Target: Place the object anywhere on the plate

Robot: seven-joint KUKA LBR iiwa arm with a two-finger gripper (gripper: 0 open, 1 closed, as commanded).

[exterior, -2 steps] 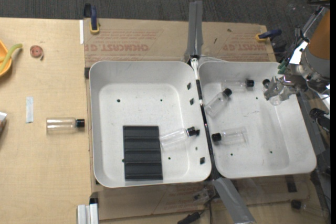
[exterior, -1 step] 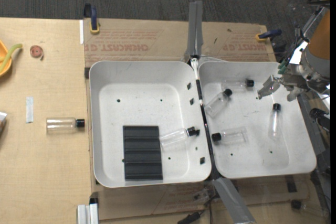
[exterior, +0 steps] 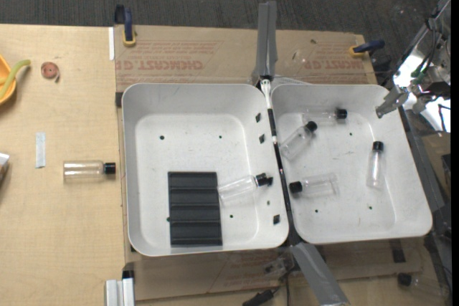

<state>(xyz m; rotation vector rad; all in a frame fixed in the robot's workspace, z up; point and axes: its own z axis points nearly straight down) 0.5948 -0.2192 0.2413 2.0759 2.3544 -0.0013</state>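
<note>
- The black ribbed plate (exterior: 193, 210) lies nearest, in the front part of the left bin (exterior: 128, 154). Nothing rests on it, so the placing is not yet done.
- Just right of the plate lies a clear vial (exterior: 240, 188) with a black cap, on the bin floor. Its near end comes up to the plate's edge, and I cannot tell whether they touch. It is off the plate, not on it.
- In the right bin (exterior: 422, 206) lie four more capped vials, all loose on the floor: a front vial (exterior: 312, 187), a side vial (exterior: 374, 163), a slanted vial (exterior: 295, 140) by the divider and a far vial (exterior: 326, 116).
- Any of these could be the object to move; I cannot tell which is meant. I judge that the whole job is left: grasp, carry across, set down on the plate.
- Left of the bins, a spare vial (exterior: 86, 168) lies on the bench, well apart from the plate.
- Farthest, the gripper (exterior: 392, 103) sits at the right bin's far right rim, over the edge and not over any vial. It holds nothing that I can see. It is too small to tell whether it is apart or together.
</note>
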